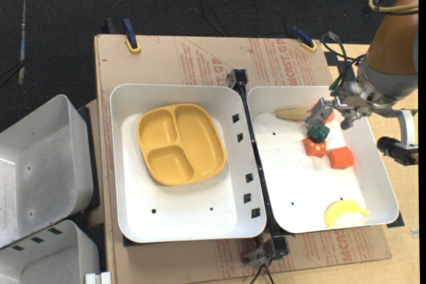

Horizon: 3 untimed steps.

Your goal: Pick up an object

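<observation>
My gripper (334, 116) hangs over the back of the right bin (286, 209), open, with nothing between its fingers. Its left finger (318, 112) is just above a small teal object (319, 133), which sits against an orange block (315, 148). A red-orange block (341, 157) lies just to the right of these, below the gripper. At the bin's back, left of the gripper, a tan wooden piece (291, 114) lies flat. A yellow banana-shaped object (346, 211) rests near the front right corner.
The left bin (126, 209) holds a yellow divided plate (181, 143). A black divider (251, 163) runs between the bins. A grey tub (40, 156) stands off the bench to the left. Blue-and-yellow clamps (131, 36) grip the board's back edge.
</observation>
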Each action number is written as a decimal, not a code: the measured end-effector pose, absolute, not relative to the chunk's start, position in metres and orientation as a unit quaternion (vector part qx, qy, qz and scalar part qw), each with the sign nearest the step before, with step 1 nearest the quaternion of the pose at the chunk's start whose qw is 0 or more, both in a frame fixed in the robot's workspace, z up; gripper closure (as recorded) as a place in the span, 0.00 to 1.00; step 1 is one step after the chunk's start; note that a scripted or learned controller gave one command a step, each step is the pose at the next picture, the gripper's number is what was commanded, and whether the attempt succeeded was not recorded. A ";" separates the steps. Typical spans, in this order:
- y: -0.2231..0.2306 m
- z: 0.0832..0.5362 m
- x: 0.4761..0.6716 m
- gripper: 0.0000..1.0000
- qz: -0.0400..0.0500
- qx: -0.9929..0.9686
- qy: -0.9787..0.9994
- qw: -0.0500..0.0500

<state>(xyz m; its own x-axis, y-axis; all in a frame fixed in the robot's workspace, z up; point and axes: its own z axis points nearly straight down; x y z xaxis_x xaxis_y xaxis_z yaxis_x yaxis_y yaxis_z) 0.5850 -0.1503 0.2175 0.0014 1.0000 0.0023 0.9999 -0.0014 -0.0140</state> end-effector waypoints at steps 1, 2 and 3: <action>-0.150 0.225 0.588 0.00 0.000 -0.706 -0.708 0.000; -0.152 0.165 0.595 0.00 0.002 -0.707 -0.707 0.002; -0.156 0.121 0.592 0.00 0.001 -0.708 -0.706 0.002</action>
<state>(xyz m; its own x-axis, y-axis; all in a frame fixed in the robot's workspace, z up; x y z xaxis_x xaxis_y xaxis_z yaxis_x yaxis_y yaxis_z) 0.5918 -0.1563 0.1205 0.0018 1.0000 0.0007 1.0000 -0.0018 -0.0046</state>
